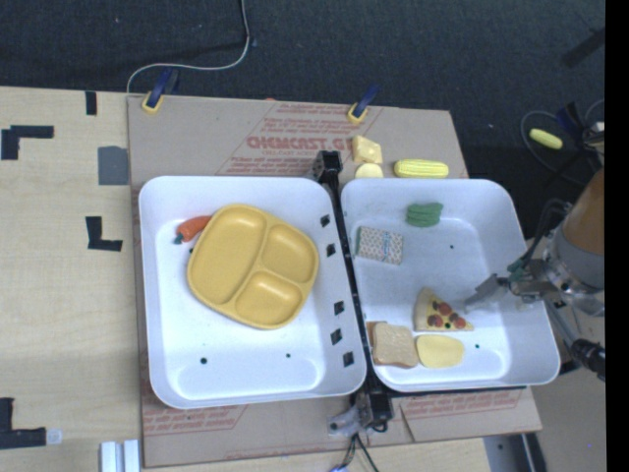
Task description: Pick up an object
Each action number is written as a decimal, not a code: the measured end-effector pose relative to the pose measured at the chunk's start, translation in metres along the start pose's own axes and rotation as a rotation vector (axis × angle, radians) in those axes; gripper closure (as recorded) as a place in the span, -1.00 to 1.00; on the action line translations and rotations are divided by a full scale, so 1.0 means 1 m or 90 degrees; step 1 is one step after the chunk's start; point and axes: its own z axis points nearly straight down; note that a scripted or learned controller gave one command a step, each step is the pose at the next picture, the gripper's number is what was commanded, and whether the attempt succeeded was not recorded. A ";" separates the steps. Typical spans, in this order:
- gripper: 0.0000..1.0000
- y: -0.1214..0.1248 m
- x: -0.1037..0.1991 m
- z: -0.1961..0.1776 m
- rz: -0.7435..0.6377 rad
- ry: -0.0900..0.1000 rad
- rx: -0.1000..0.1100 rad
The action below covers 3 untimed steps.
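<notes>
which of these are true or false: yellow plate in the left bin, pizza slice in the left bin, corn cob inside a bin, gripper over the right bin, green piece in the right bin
1. The yellow plate lies in the left bin. True.
2. The pizza slice lies in the left bin. False: it lies in the right bin.
3. The corn cob is inside a bin. False: it lies on the cardboard beyond the right bin's far edge.
4. The gripper is over the right bin. True, just right of the pizza slice.
5. The green piece is in the right bin. True.
</notes>
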 end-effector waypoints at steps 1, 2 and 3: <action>-1.00 0.022 0.095 0.072 -0.007 0.001 0.001; 1.00 0.022 0.092 0.058 -0.005 0.002 0.000; 1.00 0.044 0.180 -0.036 -0.010 0.004 -0.003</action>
